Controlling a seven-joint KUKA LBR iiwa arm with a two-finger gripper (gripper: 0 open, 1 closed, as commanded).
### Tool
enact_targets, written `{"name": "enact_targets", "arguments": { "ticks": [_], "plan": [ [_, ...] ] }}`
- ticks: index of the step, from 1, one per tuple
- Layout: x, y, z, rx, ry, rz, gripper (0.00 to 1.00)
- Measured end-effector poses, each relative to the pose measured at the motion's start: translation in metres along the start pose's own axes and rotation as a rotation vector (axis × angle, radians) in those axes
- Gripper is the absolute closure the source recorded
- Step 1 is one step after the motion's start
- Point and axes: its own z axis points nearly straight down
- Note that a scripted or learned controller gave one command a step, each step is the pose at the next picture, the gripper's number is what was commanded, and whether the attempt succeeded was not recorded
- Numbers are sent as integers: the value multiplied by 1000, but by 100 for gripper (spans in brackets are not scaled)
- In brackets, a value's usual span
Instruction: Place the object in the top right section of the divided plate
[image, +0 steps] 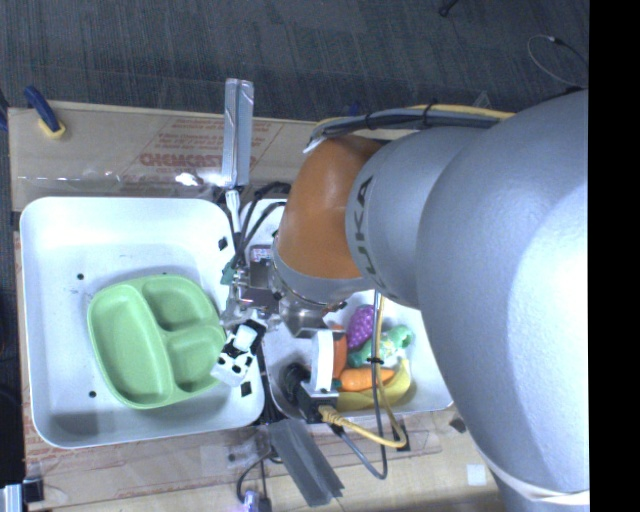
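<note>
1. The toy fruit (372, 352) (purple grapes, an orange carrot, a yellow banana) lies heaped in the right bin (432, 392), partly hidden by the arm (450, 230).
2. The green divided plate (150, 340) sits in the left bin (60, 300), its sections bare.
3. The gripper (240, 350) hangs over the wall between the bins, by the plate's right edge; whether it is open or closed, I cannot tell.
</note>
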Motion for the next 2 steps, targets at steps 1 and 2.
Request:
{"name": "enact_targets", "arguments": {
  "ticks": [1,2],
  "plan": [
    [3,-11,15,1,0,-70,100],
    [3,-11,15,0,0,-69,0]
  ]
}}
